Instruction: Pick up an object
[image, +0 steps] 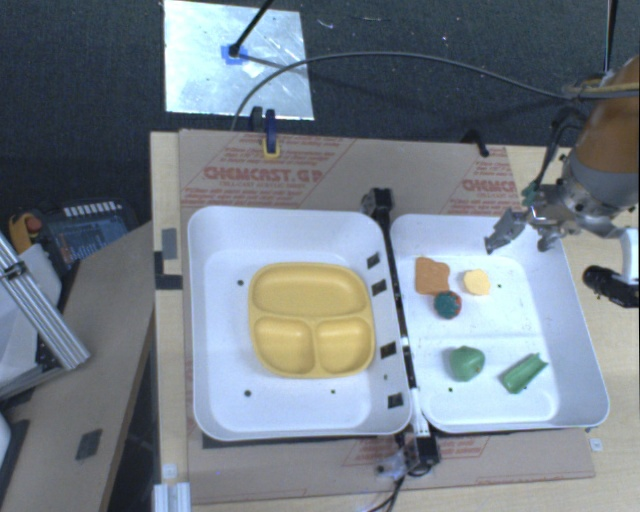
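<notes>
Several small objects lie in the right white bin (570, 330): an orange-brown piece (431, 275), a small yellow round piece (477, 282), a dark teal ball (447, 305), a green lump (465, 362) and a lighter green block (523, 372). My gripper (524, 232) hangs over the bin's back right part, above and to the right of the yellow piece. Its fingers are spread apart with nothing between them.
A yellow three-compartment tray (308, 318) sits in the left white bin (215, 290). A black divider (392, 300) runs between the bins. Cardboard (330, 170) lies under both. A metal rail (40, 310) and a device (85, 225) stand at the left.
</notes>
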